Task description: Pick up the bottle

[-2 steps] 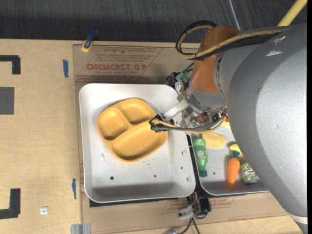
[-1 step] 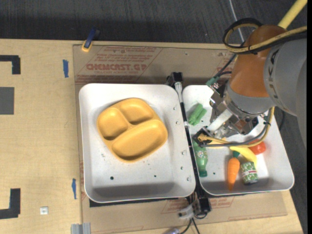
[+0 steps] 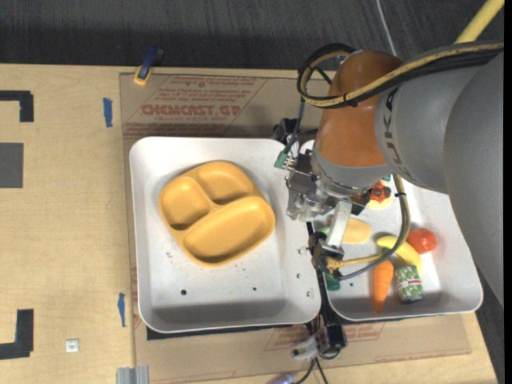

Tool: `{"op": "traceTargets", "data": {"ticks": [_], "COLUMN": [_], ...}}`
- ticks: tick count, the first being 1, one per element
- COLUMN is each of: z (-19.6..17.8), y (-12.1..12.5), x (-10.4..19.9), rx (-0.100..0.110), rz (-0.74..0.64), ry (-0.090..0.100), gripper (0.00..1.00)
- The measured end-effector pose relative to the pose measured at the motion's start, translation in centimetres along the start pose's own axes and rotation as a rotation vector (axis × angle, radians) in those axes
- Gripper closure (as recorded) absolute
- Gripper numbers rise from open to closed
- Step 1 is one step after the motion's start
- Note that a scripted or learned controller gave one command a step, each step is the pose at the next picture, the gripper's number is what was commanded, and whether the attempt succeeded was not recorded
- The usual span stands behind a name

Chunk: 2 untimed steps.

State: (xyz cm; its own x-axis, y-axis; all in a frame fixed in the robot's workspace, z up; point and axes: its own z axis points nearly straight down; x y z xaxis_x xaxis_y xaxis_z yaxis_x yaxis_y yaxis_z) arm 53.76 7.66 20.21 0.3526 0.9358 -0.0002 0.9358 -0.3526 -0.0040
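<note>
In the camera view, the grey arm with the orange band is reaching in from the right, and its wrist is hanging over the rims where the two shallow white bins are meeting. The wrist is covering the jaws from above, so I cannot tell how far apart they are standing, and nothing is showing between them.

The small green-labelled bottle, the task's thing, is lying in the right white bin, close to that bin's lower right corner. An orange carrot is sitting just beside it on the left. A yellow banana and a red tomato are crowding it from the side toward the bin's far edge. The left white bin is carrying a yellow three-part plastic plate, which is playing no part here.

As I judge it, the approach is the step in hand. The arm is standing at the right bin's left edge, well apart from the bottle, and no grasp is under way. The next move is calling for a shift toward the lower right corner and a descent with the jaws straddling the bottle. The carrot and banana are leaving little room, so the line-up is needing care.
</note>
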Motion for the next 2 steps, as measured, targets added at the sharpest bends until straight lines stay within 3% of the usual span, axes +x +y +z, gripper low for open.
{"op": "traceTargets", "data": {"ticks": [1,2], "z": [-6.17,-6.16], "y": [1.79,1.78], "x": [-8.11,-8.08], "rx": [-0.005,-0.005], "rz": [-0.139,-0.14], "ry": [0.0,0.0], "gripper": [1.0,0.0]}}
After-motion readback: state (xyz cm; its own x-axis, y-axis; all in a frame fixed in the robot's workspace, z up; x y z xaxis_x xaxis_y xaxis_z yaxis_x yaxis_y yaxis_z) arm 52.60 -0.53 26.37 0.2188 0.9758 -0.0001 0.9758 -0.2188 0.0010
